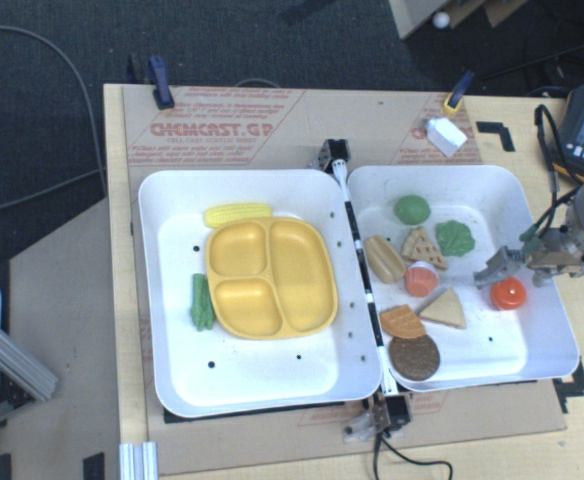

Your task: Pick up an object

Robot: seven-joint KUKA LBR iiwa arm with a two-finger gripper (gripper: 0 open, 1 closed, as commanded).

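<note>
Two white bins are seen side by side on the bench. The right bin [532, 218] carries the toy food: a green round piece [411, 209], a leafy green piece [456, 237], a bread roll [383, 258], a pizza-like wedge [424, 247], a red-orange ball [421, 281], a cheese-coloured wedge [446, 310], an orange slice [403, 321], a brown patty [414, 357] and a red tomato [509, 294]. The left bin [162, 218] holds a yellow divided plate [270, 276], a corn cob [238, 213] and a green pod [203, 302].

The gripper [497, 268] is placed at the right side of the right bin, just above and beside the red tomato — nothing is seen between its fingers. Whether the jaws are spread or closed cannot be told at this resolution.

Judged step: approach for a grasp, the tomato being the nearest candidate. For a sound pick, the fingers should be centred over the tomato's widest part, lowered until they straddle it, and closed gently — a round, smooth piece is likely to squirt sideways if caught off-centre. The tomato stands well apart from the other pieces, so the descent should be unobstructed.
</note>
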